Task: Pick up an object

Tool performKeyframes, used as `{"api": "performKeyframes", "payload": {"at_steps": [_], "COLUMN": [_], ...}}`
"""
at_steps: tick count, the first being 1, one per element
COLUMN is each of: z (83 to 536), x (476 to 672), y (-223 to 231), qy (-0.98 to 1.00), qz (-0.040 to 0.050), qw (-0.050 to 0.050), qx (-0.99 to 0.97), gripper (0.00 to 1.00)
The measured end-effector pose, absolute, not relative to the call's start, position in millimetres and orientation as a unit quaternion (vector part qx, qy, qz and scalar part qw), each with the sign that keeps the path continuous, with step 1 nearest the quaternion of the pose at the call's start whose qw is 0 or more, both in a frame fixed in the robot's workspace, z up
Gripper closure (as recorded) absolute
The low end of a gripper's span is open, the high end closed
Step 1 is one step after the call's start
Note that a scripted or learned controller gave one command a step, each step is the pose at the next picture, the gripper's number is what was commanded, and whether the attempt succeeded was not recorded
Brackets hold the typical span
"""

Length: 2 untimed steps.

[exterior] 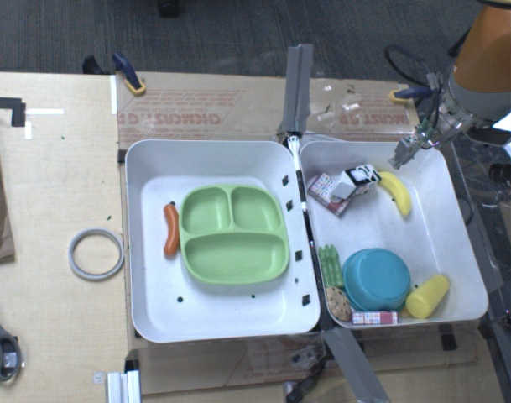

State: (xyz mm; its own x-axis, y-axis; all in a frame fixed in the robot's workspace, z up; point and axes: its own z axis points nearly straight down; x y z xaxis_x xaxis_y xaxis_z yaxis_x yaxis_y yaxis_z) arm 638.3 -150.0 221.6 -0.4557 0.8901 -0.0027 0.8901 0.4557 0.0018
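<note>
Camera view: the hand (409, 152) hangs over the right bin's (466, 250) far edge; its small blurred tips do not reveal open or closed. A curved yellow banana (397, 193) lies near.

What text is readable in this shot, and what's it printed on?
Cardboard sheet behind the bins: red print, upside down and mirrored, looks like "CHEMICAL GUYS" but too blurred to be sure.
Pink box in the right bin: print too small to read.
Black-and-white pack beside it: markings unreadable.
Red-and-white packet at the right bin's front edge: print unreadable.
Nothing readable on the green tray.
</note>
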Motion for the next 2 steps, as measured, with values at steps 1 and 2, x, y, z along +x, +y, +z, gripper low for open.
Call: {"api": "performKeyframes", "payload": {"at_steps": [1,2], "z": [220.9,93.2], "x": [638.0,647.8], "y": [-150.3,-222.4], "qy": [0.853,0.91], "qz": [-0.0002,0.0002], "qw": [0.001,0.002], "qx": [0.522,0.415], "gripper": [0.0,0.0]}}
